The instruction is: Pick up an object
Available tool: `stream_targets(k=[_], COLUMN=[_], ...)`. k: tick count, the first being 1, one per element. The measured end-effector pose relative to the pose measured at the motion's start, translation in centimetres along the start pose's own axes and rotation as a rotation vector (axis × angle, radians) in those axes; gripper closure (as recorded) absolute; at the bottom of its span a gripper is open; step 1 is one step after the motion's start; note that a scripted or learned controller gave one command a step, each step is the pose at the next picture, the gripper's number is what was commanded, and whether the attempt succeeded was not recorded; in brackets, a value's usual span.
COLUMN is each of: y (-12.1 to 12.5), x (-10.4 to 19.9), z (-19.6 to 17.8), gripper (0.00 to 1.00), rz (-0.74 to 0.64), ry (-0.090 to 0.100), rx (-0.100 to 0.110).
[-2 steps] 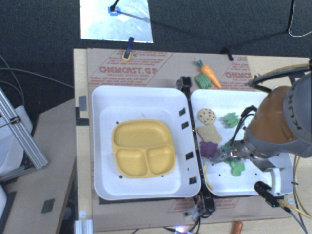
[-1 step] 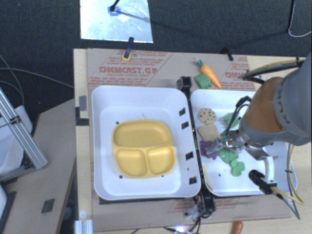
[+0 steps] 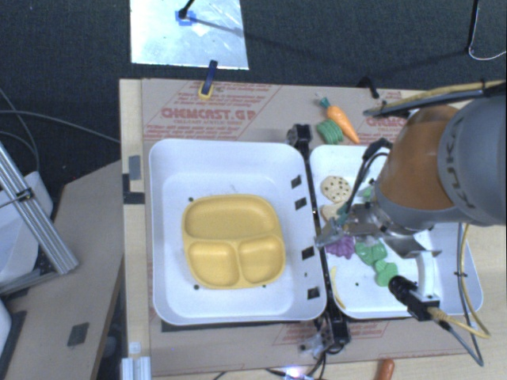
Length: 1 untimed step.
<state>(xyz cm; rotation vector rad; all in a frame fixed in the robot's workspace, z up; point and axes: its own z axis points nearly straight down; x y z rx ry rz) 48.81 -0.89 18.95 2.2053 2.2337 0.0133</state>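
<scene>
Camera view: two white bins side by side on a cardboard-lined bench. In the left bin (image 3: pixel 166 172), a yellow divided tray (image 3: pixel 233 239), lying flat near the middle. Over the right bin (image 3: pixel 455 295), the grey arm (image 3: pixel 444 165) reaching in from the right, covering much of that bin's floor. At its lower left end, the gripper (image 3: pixel 337 229), close to the divider between the bins; whether open or closed, impossible to tell at this angle. Just below and right of the gripper tip, a purple grape bunch (image 3: pixel 343 248), touching or nearly touching it, not clearly between anything. Above, a round spotted cookie (image 3: pixel 335 186), near but apart. To the right of the grapes, green toy pieces (image 3: pixel 379 264). Outside the bin on the cardboard, beyond its far edge, a toy carrot (image 3: pixel 342 119).
</scene>
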Motion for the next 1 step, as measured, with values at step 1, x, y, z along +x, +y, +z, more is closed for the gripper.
stream_targets(k=[1], y=[0.10], x=[-0.55], z=[-0.56], gripper=[1.00], rz=[0.005], ry=[-0.003], rx=[0.004])
